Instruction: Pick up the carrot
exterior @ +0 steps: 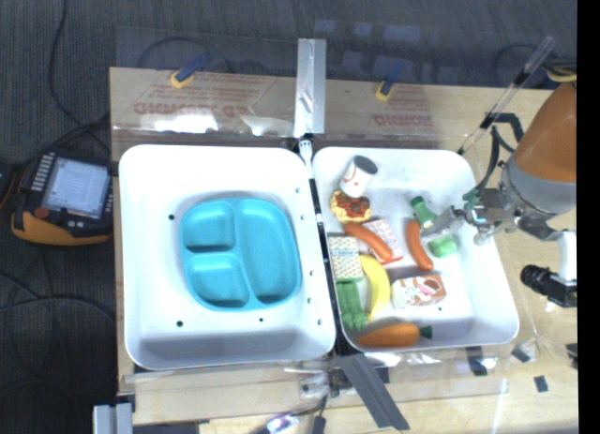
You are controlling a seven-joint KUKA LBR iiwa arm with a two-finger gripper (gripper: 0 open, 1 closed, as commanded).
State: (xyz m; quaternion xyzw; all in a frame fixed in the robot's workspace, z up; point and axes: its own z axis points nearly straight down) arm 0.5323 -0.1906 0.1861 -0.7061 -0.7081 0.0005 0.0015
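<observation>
An overhead, slanted view of a wooden bench carrying two shallow white bins side by side. The left bin point(150, 235) holds a turquoise divided tray point(239, 252) with three compartments, sitting near its centre.

The right bin point(487, 301) holds a scatter of toy food. The carrot point(387, 335), orange with a small green tip at its 3 o'clock end, lies on its side against the bin's 6 o'clock wall. Just at its 11 o'clock sit a yellow banana point(376, 284) and a green vegetable point(349, 301). An orange sausage-shaped piece point(367, 242) lies near the bin's middle, and a second orange piece point(418, 244) lies at its 3 o'clock. A small white bottle with a dark cap point(356, 175) rests near the 12 o'clock wall. A flat printed packet point(418, 290) lies at 1 o'clock from the carrot.

The arm point(548, 156), grey with an orange section, enters from 3 o'clock. Its gripper point(459, 219) hangs over the bin's 3 o'clock side, well apart from the carrot. Whether the fingers are spread or closed cannot be made out.
</observation>
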